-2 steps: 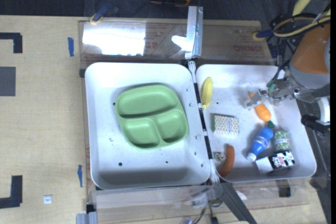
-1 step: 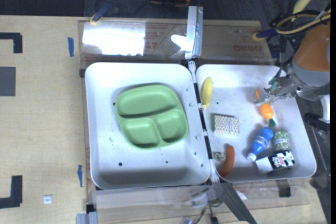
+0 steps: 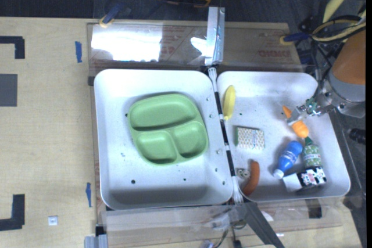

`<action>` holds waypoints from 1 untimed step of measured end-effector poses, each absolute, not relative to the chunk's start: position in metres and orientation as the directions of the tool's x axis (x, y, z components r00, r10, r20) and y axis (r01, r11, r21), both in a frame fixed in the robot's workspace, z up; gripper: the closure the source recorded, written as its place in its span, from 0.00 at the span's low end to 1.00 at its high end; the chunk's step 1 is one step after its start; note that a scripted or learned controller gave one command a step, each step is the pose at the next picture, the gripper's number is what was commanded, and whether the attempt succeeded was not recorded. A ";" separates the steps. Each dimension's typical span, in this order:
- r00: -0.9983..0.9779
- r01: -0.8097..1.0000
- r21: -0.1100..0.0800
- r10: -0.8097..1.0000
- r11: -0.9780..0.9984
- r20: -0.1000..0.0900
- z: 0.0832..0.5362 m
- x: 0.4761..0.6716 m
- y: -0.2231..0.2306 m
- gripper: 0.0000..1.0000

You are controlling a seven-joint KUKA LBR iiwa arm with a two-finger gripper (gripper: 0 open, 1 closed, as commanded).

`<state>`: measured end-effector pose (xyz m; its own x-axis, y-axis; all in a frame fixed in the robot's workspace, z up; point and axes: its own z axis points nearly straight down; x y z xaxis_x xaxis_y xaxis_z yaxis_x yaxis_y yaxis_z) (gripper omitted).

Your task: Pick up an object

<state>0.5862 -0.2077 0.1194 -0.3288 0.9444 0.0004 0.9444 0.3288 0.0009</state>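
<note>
Camera view is entered by the arm (image 3: 352, 64) from the right edge, with its orange band seen just above a grey wrist that is held over the right rim of the right bin (image 3: 273, 87). The wrist is angled down and leftward, and the gripper (image 3: 311, 106) is placed low over the bin's upper right part. Whether anything is held cannot be told, as the tip is small and blurred. Just left of the gripper, a small orange piece (image 3: 286, 112) is seen on the bin floor, and just below and left of it lies an orange cap (image 3: 299, 128). Further below the gripper, a green bottle (image 3: 311, 154) is laid beside a blue bottle (image 3: 289, 158), the two being close together, and a black-and-white box (image 3: 308, 178) is set just beneath them near the bin's lower right corner. Well to the gripper's left, a patterned packet (image 3: 250, 137) lies mid-bin, a yellow banana (image 3: 229, 101) is placed by the divider between the bins, and a brown sausage (image 3: 251, 176) rests at the lower left of the same bin. Far to the left of the gripper, a green tray (image 3: 167, 127) with three compartments is held in the left bin (image 3: 110, 125).
</note>
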 end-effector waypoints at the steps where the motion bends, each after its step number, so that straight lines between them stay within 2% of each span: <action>1: -0.287 0.958 0.002 0.958 0.287 -0.001 0.212 0.599 -0.158 1.00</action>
